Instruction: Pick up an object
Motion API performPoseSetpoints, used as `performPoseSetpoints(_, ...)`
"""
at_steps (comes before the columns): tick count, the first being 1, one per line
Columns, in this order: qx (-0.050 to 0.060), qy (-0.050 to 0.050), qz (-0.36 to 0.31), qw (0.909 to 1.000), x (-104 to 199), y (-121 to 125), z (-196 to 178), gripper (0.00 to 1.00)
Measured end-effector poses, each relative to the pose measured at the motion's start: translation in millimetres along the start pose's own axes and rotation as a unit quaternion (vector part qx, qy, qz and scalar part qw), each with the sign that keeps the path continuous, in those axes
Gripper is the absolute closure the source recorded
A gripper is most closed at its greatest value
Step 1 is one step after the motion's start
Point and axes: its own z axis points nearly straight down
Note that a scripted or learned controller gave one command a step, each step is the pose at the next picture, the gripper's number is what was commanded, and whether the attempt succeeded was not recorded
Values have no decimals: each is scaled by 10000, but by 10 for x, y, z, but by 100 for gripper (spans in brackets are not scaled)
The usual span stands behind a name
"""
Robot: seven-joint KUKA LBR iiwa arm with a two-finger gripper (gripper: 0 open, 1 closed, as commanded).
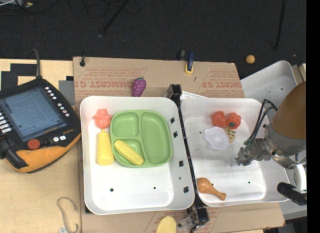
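Observation:
My gripper [243, 158] hangs low over the right bin [250, 189], near its right side, with bare bin floor under it. In that bin lie a red-orange pepper toy [225, 120], a white translucent lid-like piece [216, 139] with a small speckled piece [230, 134] beside it, and a tan chicken drumstick [210, 188] at the front left. The gripper is right of the white piece and apart from all of them. Nothing shows between its fingers.
The left bin [130, 192] holds a green divided plate [141, 138] with a corn cob [129, 152], a yellow bottle [104, 148] and a pink-orange toy [102, 118]. A purple grape bunch [138, 86] lies behind the bins. A teach pendant [35, 122] sits at left. A yellow item [166, 224] lies in front.

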Motion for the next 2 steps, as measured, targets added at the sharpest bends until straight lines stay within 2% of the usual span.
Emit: performPoseSetpoints(2,-11,-4,-5,10000,38,41,-877,100)
